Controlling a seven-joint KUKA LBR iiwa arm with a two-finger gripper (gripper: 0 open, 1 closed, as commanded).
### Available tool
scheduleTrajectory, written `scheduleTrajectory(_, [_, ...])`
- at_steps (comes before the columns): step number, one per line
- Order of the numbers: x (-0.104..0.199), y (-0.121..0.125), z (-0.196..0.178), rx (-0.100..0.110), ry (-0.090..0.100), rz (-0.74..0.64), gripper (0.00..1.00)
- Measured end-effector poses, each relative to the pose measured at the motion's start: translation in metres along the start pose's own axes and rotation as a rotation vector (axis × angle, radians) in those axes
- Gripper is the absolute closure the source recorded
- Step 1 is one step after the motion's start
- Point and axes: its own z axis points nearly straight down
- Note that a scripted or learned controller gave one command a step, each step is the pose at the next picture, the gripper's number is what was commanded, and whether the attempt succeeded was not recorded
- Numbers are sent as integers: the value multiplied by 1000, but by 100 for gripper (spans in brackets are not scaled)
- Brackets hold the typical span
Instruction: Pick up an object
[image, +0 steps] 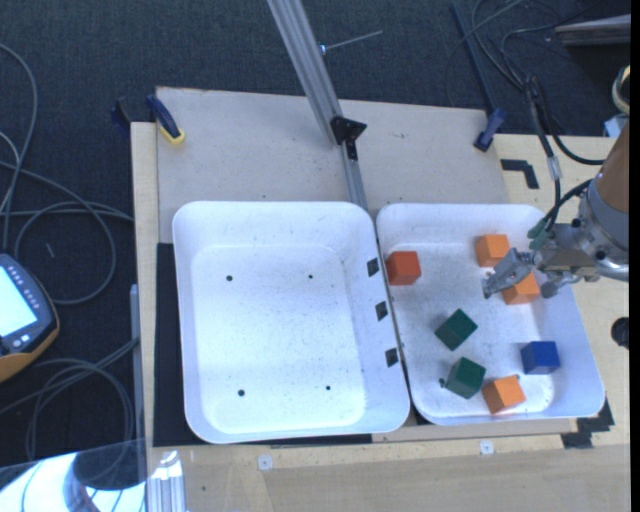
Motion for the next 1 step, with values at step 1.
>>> scheduleTrajectory(1, [30,85,79,3,1,-5,0])
